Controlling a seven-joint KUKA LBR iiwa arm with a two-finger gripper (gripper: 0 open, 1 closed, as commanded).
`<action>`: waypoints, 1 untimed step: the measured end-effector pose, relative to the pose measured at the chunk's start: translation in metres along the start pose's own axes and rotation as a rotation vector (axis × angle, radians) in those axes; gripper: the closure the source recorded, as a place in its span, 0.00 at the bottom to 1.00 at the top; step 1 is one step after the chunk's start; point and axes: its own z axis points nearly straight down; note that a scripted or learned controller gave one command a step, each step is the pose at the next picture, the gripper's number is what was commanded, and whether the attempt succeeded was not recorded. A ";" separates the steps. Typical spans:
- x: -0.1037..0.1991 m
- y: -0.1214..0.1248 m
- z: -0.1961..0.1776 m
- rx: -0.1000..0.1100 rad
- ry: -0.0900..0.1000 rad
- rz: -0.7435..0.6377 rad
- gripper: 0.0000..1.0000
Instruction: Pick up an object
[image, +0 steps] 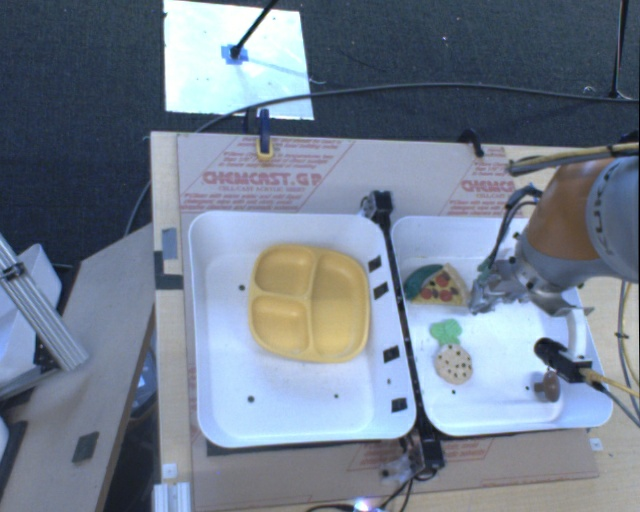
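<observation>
Pizza slice (437, 284) sits in the right bin (505, 412) with a pineapple toy (453, 356) below; pincer (484, 297) hovers just beside it, looks empty, can't tell its state though.

arm reaching from right, claw (486, 297) down low

Bright even overhead light, glare on the white bins (300, 425), soft shadows, slight blur.
</observation>
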 end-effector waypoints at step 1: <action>-0.005 -0.005 -0.047 -0.001 0.000 0.002 1.00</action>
